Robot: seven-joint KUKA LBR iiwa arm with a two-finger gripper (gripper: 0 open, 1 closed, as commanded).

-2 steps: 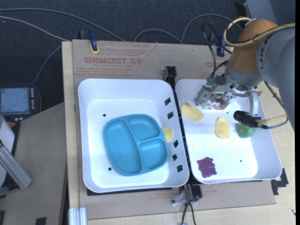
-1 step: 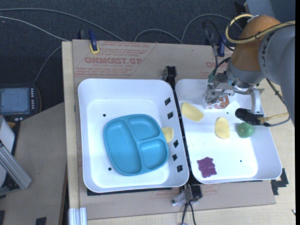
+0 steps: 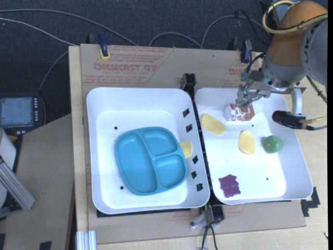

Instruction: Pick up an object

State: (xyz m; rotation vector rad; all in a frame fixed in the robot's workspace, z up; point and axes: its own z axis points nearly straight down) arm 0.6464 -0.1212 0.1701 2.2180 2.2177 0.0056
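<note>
Nearest the camera, at the front of the right bin [image 3: 291, 186], a purple lumpy piece [image 3: 229, 185] that looks like soft moulded plastic, maybe toy grapes, is seen lying on its own, well apart from the rest. Over in the left bin [image 3: 99, 155], a blue tray [image 3: 151, 159] with three compartments is laid flat, smooth and glossy, and a small yellow bit [image 3: 186, 149] is tucked just beside its right edge, against the wall between the bins.

Further back in the right bin, a rounded yellow piece [image 3: 247, 142] and a green ball-ish thing [image 3: 271, 144] are sat near each other, with a flatter pale yellow piece [image 3: 213, 124] to their left. Everything looks scattered loosely, probably so each item can be reached by itself.

At the far side of the right bin, the gripper [image 3: 244, 107] is lowered right over a small red and white item [image 3: 240, 113], flat and packet-like. That's judged to be the pick target. Whether the fingers are apart or closed on it can't be told, as the tips are blurred into the item. The orange and grey wrist [image 3: 291, 35] is angled in from the far right, so a top-down grab seems intended.
</note>
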